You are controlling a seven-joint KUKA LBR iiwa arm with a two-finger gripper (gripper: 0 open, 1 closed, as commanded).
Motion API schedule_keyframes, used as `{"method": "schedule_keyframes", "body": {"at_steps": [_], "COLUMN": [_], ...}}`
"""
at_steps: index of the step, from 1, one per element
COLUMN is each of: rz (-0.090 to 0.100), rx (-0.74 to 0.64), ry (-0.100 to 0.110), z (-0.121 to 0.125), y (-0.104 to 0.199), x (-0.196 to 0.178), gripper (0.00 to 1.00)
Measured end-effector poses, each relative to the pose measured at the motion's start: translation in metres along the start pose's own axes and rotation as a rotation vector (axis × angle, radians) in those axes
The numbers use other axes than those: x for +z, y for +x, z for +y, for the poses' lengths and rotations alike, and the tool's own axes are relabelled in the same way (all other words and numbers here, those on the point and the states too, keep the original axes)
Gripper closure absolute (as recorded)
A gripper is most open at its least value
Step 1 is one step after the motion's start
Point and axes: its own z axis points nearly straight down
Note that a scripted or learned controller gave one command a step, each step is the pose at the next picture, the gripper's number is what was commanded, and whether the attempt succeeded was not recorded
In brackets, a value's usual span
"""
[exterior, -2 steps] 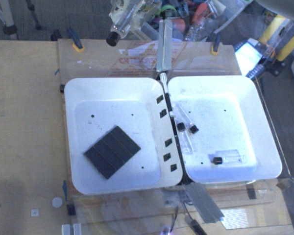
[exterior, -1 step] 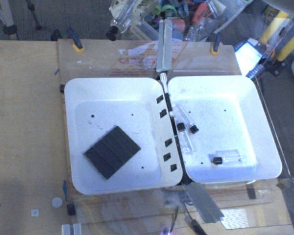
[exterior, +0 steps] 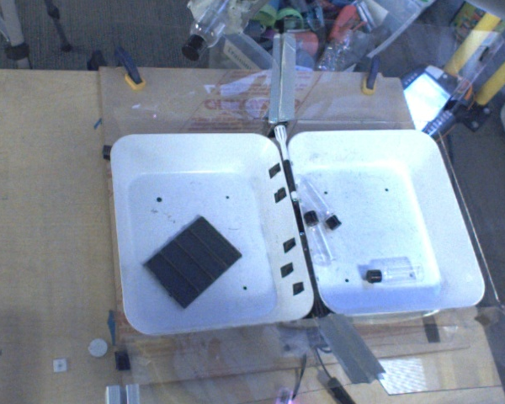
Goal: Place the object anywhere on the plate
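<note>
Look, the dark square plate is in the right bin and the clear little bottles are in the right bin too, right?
Not quite. The dark square plate lies in the left bin, as the camera view shows. The clear little bottles are indeed in the right bin.

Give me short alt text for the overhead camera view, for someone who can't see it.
Two shallow white bins sit side by side on a wooden bench. The left bin holds a dark square plate; the right bin holds two clear vials with black caps apart from each other.
</note>
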Motion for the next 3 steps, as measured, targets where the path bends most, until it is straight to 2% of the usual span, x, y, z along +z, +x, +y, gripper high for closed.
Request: {"method": "schedule_keyframes", "body": {"at_steps": [3], "rz": [-0.038], "rx": [0.01], "ry": [0.014], "z": [-0.004], "y": [-0.004], "x": [-0.038], "gripper": [1.0]}}
